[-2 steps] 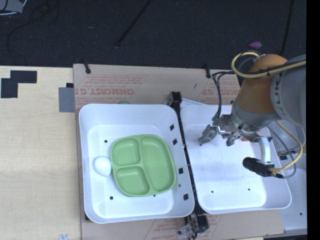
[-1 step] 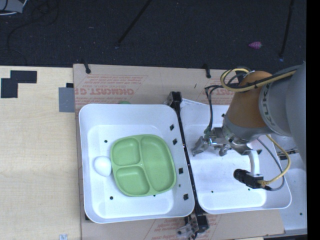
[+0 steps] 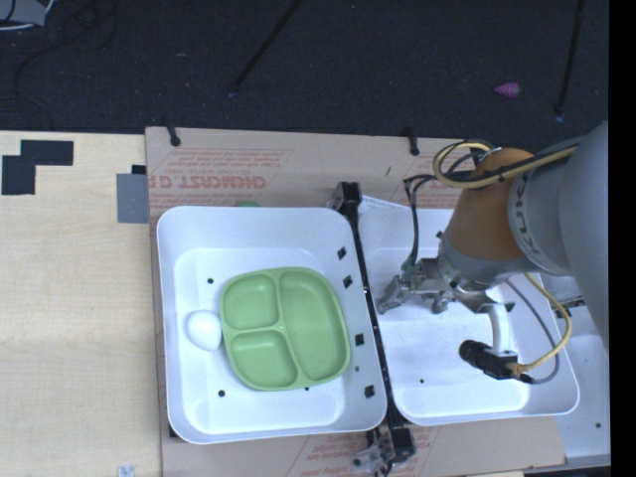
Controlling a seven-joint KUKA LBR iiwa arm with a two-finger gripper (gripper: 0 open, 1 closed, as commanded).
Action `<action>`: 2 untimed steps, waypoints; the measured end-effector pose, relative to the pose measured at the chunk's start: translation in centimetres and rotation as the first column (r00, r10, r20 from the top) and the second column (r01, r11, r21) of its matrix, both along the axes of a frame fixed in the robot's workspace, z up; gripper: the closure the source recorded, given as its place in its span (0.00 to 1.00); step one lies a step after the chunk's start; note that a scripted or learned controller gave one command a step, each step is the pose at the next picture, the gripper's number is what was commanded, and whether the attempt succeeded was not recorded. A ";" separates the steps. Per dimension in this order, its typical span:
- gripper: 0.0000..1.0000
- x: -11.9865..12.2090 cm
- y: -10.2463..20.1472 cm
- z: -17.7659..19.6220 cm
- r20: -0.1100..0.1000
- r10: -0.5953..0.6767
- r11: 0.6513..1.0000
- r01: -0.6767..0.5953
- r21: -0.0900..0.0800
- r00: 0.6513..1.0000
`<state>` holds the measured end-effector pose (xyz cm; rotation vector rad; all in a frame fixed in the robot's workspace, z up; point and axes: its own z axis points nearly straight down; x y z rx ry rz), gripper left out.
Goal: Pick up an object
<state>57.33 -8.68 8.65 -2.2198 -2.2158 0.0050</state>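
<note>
A green three-compartment plate [image 3: 285,326] lies flat in the middle of the left bin [image 3: 189,237]. A small white egg-shaped object [image 3: 205,329] rests against the plate's left edge. My gripper [image 3: 394,297] is low in the right bin [image 3: 447,405], at its left side near the divider between the bins, pointing left. The grey arm and its orange band [image 3: 492,212] cover the bin's upper right part. I see nothing between the gripper's tips, which are small and dim here.
A black fitting on a yellow cable [image 3: 485,358] hangs from the wrist over the right bin's floor. Black clips [image 3: 348,199] join the bins along the divider. Cardboard [image 3: 248,172] lies under both bins, with bare bench to the left.
</note>
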 end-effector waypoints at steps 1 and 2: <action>1.00 0.0 -0.1 1.1 0.000 -0.005 1.000 0.005 0.000 1.000; 1.00 -0.2 -0.7 7.3 0.008 -0.005 1.000 0.005 -0.002 1.000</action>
